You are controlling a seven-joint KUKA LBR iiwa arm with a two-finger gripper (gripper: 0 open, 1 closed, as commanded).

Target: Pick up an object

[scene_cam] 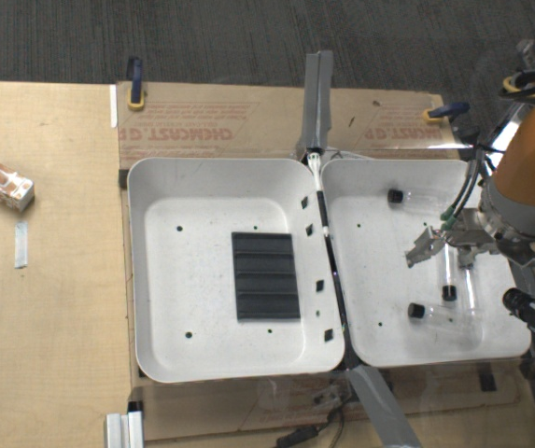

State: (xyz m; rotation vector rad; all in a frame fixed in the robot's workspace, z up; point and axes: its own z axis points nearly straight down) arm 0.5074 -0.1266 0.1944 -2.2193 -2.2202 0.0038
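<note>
While the gripper (444, 250) hangs low over the right bin (370, 339), whether it is spread or pinched cannot be told. Just beside it lie clear tubes with black caps (447, 293), one running top to bottom, another (415, 312) lying across. A ribbed black slab (266, 275) rests in the left bin (155, 343), long axis top to bottom. Brown cardboard (202, 124) covers the wooden tabletop (43, 343), with dark carpet (155, 17) beyond.

Two white bins (146, 278), left one holding a black ribbed rectangular block (266, 275), right bin (370, 343) with small black-capped clear pieces (396, 196), tan wooden bench (43, 343), brown cardboard with red lettering (192, 124), orange band on grey arm (531, 164), blue-yellow clamps (134, 82).
</note>
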